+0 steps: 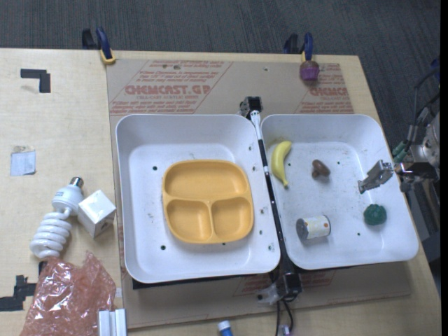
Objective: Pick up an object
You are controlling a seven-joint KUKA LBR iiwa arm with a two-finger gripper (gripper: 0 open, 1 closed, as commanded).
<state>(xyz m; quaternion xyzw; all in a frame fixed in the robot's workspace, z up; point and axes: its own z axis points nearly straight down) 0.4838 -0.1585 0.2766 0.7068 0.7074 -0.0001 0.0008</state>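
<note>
- This looks like a robotics laboratory, not a home or a shop.
- Two shallow white bins (137,257) sit side by side on a brown board (175,82), which is fixed at the far edge with blue clamps (105,45).
- The board lies on a light wooden bench (42,131), and grey office carpet (210,12) is beyond it.
- Black marks (38,79) are on the bench at the left.
- Cables (283,320) hang at the near edge.

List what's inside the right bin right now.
Right bin holds a banana, a small brown lump, a white cylinder and a green object. The tool sits over its right side; the floor under it is hidden.
</note>
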